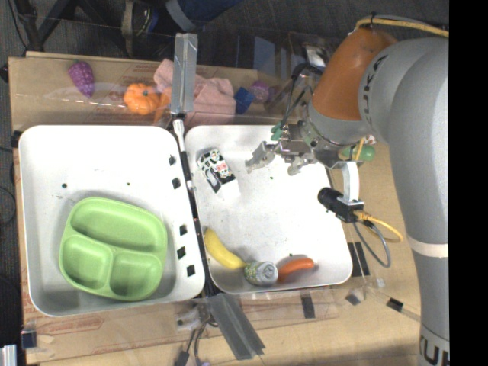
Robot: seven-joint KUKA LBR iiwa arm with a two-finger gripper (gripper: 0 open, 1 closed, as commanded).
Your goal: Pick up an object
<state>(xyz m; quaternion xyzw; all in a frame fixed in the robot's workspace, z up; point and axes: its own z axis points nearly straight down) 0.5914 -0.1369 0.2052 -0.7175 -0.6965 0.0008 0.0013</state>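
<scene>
In the right bin (328, 239) several things lie apart from one another: a small black-and-white carton (216, 169) near the upper left corner, close to the divider, and, along the lower edge, a yellow banana (221, 252), a silvery can (261, 273) on its side just to the banana's right, and an orange-red carrot-like piece (296, 265) touching or almost touching the can. The gripper (276, 158) hangs over the upper middle of this bin, to the right of the carton and well above the row of three things by the lower edge. Its two fingers (259, 155) stand apart, with only white bin floor showing between them, so it has hold of nothing; whether the tips touch the floor cannot be told from this slant. The arm (396, 120) comes in from the right, its orange band (347, 71) sitting just above the wrist and the wrist bent toward the bin's centre, the broad grey link running down the right side. The left bin (46, 174) carries a green compartment tray (114, 246) in its lower half. Behind both bins, on the bench (46, 90), lie a small orange pumpkin (142, 97), a purple piece (81, 76) and a pink cloth (210, 94).
</scene>
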